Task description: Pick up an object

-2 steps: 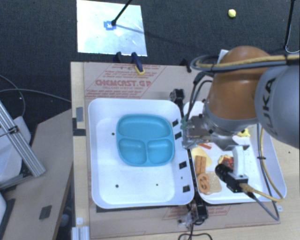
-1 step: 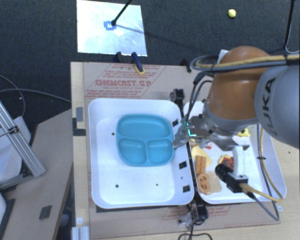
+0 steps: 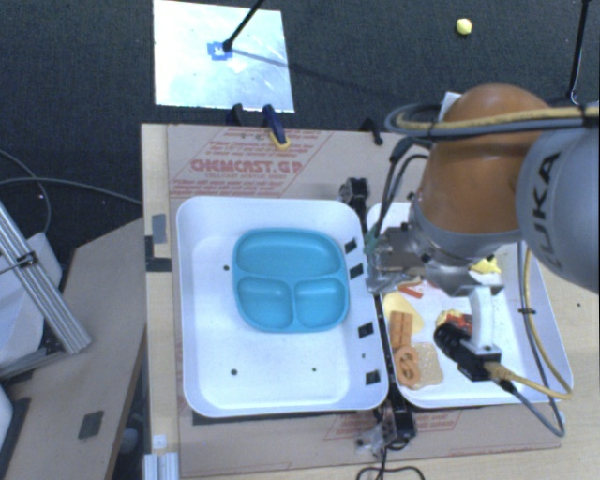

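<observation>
The grey metal two-finger gripper (image 3: 384,272) is seen low over the left edge of the shallow white plastic right-hand bin (image 3: 469,394), just beside the divide between the two bins. Whether it is released or clenched cannot be told, since it is covered from above by the wrist and the rounded orange band. Nothing can be seen held in it.

The things to be picked are gathered in the right-hand bin, close below the gripper. A smooth yellow wedge (image 3: 404,305) lies nearest. Just beyond it lies a ridged orange-tan oblong piece (image 3: 401,329), and after that a flat pale tan piece with orange loops on it (image 3: 418,366). These three are set in a close row along the bin's left wall. A small red-orange lump (image 3: 454,319) is seen a little to the right of them, and a small yellow scrap (image 3: 486,267) is half covered by the arm.

A row of small black clips (image 3: 356,272) is fixed along the rims where the bins meet.

In the shallow white plastic left-hand bin (image 3: 216,356) a glossy light-blue plate with three compartments and rounded corners (image 3: 286,281) is laid flat near the middle.

Both bins are borne on a brown cardboard sheet printed in red letters (image 3: 248,161). Beyond it, on dark carpet, a shiny silver square sheet (image 3: 223,56) and a tiny yellow ball (image 3: 463,26) are found.
</observation>
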{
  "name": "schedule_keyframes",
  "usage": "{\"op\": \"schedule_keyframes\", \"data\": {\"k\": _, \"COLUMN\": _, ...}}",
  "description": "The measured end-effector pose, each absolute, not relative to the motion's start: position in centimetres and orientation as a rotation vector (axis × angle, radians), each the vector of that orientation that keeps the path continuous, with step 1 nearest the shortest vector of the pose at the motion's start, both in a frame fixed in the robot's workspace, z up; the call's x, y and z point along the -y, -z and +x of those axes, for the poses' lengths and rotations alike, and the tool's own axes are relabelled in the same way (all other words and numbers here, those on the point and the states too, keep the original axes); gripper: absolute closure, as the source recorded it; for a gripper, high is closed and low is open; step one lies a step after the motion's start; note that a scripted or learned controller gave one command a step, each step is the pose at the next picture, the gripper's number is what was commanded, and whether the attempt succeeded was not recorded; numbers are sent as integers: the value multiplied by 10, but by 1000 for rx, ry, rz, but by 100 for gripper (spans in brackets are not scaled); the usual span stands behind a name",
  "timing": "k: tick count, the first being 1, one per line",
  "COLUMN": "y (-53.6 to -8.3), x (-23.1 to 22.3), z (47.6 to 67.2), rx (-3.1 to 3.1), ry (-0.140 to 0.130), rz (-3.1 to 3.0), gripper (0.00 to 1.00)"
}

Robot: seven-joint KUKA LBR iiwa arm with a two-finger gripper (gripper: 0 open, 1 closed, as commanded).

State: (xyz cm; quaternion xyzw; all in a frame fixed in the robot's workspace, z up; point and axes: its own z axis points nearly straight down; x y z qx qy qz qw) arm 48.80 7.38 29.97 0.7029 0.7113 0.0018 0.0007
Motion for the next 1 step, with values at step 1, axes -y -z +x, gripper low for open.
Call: {"op": "schedule_keyframes", "data": {"k": 1, "y": -299, "x": -74, "z": 488, "rx": -2234, "ry": -5, "rz": 2207, "gripper": 0}}
